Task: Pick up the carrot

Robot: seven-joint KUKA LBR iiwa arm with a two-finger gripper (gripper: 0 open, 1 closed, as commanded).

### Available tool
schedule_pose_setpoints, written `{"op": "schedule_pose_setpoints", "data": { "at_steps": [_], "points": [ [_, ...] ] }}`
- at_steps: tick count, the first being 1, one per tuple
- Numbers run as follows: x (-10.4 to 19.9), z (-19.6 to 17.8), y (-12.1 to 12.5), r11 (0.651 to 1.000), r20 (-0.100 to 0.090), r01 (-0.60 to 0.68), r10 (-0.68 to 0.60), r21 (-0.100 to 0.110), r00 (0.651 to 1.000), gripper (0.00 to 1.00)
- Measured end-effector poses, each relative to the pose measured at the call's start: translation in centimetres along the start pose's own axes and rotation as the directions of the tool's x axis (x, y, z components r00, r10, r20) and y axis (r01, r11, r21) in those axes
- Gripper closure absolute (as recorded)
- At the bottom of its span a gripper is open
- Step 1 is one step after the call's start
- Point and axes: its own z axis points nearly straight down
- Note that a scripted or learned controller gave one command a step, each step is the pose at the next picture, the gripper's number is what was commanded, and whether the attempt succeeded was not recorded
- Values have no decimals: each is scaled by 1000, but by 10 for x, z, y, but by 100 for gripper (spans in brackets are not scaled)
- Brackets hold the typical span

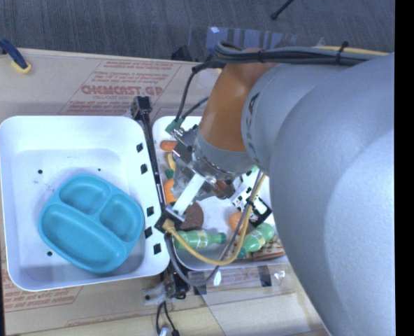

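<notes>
The gripper point(190, 187) is low in the right bin point(159, 126), under the orange wrist band. The arm's bulk covers most of that bin. An orange piece that may be the carrot point(169, 188) lies against the bin's left wall, just left of the gripper. Two more orange bits show, one at the bin's far left corner point(167, 145) and one right of the gripper point(233, 220). I cannot tell which of them is the carrot. Nothing visible sits in the gripper.
The left bin point(25, 135) holds a blue divided plate point(91, 220). In the right bin, a brown object point(191, 218) and two green bottles point(201, 240) point(260, 234) lie near the front wall. A yellow cable point(214, 257) loops off the wrist.
</notes>
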Motion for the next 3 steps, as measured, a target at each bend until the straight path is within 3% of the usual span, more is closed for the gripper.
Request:
{"op": "schedule_pose_setpoints", "data": {
  "at_steps": [2, 3],
  "points": [
    [1, -17, -3, 999, 10, 33, -34, 18, 999, 100],
    [15, 1, 6, 997, 5, 72, -72, 3, 997, 100]
  ]
}}
